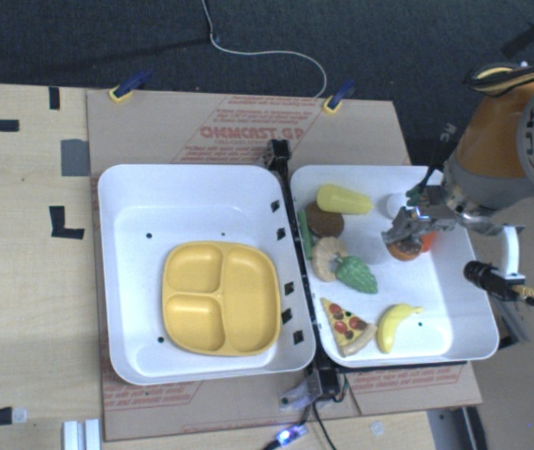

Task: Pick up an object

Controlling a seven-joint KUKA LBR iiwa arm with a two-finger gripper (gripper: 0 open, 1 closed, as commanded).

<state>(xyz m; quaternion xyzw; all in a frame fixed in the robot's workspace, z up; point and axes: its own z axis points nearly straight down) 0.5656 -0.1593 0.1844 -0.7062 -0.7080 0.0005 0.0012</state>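
From above, the hand (407,228) sits low in the right bin (464,331), right over a small orange-red object (407,247) that it touches or nearly touches; whether it grips it, and how far open it is, I cannot tell. Beside it lie corn (344,199), a pizza slice (347,324) and a banana (395,325). The left bin (126,204) holds a yellow plate (220,298).

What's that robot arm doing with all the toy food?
The grey arm's end effector is down in the right white bin, right over a small orange-red toy. Whether it has grabbed it is unclear. A yellow corn, green leafy toy, pizza slice and banana lie around. The left bin holds a yellow divided plate.
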